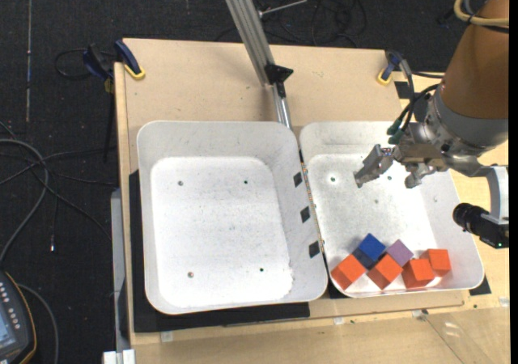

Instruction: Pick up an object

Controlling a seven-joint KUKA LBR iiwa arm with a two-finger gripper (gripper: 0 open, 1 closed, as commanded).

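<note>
Right now the two-finger metal gripper [391, 168] hangs over the right white shallow plastic bin [340, 142], fingers spread apart with nothing between them; one finger [371, 167] points toward 8 o'clock, the other sits toward 4 o'clock of it. Gripper is over the bin's upper half, well apart from the blocks. Behind it, at 2 o'clock, the grey arm with orange band [479, 71] comes in from the right edge.

Task objects all sit at 6 o'clock from the gripper, bunched along the near rim of the right bin: small blue cube [371, 248], with a small lilac cube [399, 253] just beside it at 3 o'clock. An orange cube [350, 271] lies at 7 o'clock of the blue one, a second orange cube [385, 271] between them and lower, touching or nearly so. A third orange cube [418, 272] and fourth orange cube [438, 260] extend the row toward 3 o'clock.

At 9 o'clock of the right bin, the left white shallow plastic bin [162, 140] sits alongside, rims touching. Both rest on a tan wooden bench [210, 79]. A silver metal pole [247, 19] slants in from 12 o'clock, ending between the bins' far rims.
</note>
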